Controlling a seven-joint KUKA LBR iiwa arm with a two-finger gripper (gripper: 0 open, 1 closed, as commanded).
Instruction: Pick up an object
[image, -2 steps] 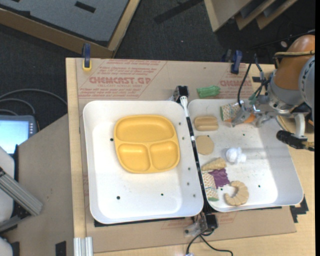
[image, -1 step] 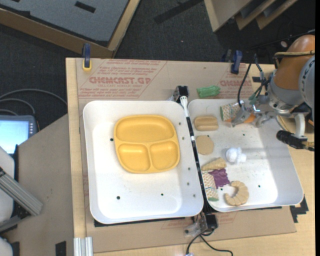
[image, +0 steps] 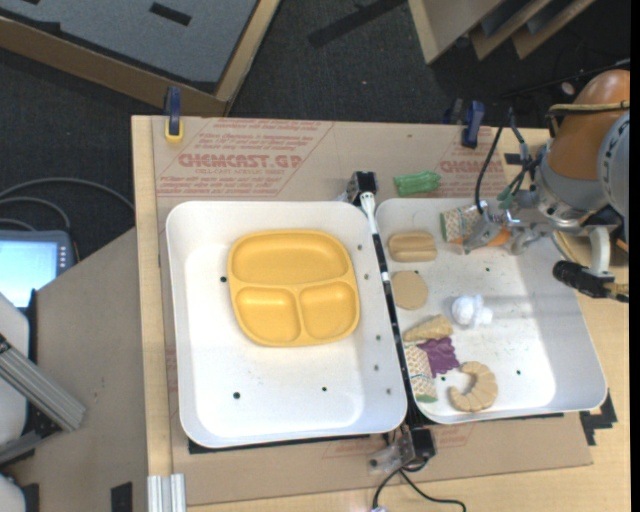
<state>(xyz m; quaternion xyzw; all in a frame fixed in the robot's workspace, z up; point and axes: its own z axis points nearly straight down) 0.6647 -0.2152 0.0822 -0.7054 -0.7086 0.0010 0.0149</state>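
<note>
White bins side by side on the bench: left bin (image: 200, 330) has a yellow three-section plate (image: 294, 285) in its middle. Right bin (image: 560, 340) has the loose items: tan rounded block (image: 412, 246) at far left, tan disc (image: 408, 290) just nearer, white crumpled lump (image: 470, 311) mid-bin, purple piece (image: 438, 353) and croissant-shaped toy (image: 474, 386) near the near edge, with a patterned tan piece (image: 426, 329) just beside the purple one. Gripper (image: 478, 230) sits low at the far side of the right bin, on or against a small multicoloured object (image: 461, 224); grip state unclear, cannot tell. Green item (image: 417, 183) lies on the bench beyond the bins.
</note>
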